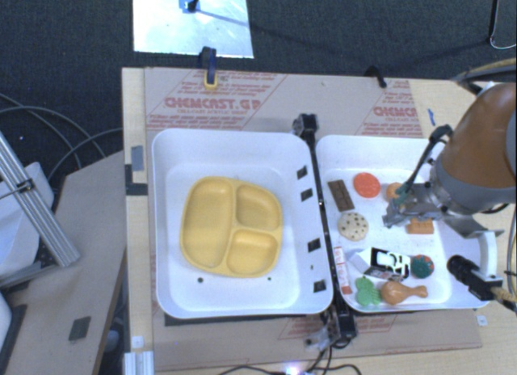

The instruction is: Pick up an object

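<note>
Gripper [404,213] hovers low in right bin [339,149] beside orange block [421,225], seemingly approaching; finger state unclear. Next: descend squarely and close.

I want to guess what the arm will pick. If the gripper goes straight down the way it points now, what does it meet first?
Probably the small orange-brown block in the right bin: the gripper hangs just above its left end. Depth is unclear from this slanted view, so it might land on bare bin floor beside it.
</note>
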{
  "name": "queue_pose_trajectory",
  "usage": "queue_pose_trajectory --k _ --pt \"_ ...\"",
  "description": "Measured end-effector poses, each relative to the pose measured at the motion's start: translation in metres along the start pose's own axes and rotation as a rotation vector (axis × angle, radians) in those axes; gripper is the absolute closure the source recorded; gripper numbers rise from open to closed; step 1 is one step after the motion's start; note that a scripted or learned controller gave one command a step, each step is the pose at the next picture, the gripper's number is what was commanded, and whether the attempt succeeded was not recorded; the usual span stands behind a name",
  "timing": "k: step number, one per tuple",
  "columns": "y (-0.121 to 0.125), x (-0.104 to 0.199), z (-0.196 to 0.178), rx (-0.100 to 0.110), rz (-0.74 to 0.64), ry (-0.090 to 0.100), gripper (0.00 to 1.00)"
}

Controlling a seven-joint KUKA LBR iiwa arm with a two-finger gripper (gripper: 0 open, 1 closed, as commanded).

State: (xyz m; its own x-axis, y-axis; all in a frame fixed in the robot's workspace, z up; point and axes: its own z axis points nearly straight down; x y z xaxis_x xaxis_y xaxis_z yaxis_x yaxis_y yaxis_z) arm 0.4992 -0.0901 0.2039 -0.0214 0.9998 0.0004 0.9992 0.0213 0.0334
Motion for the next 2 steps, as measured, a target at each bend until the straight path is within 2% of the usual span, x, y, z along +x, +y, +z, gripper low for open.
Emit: queue_pose_trajectory --k 2 --pt "0.004 0.001 -0.021 -0.007 -0.01 0.001 1.0"
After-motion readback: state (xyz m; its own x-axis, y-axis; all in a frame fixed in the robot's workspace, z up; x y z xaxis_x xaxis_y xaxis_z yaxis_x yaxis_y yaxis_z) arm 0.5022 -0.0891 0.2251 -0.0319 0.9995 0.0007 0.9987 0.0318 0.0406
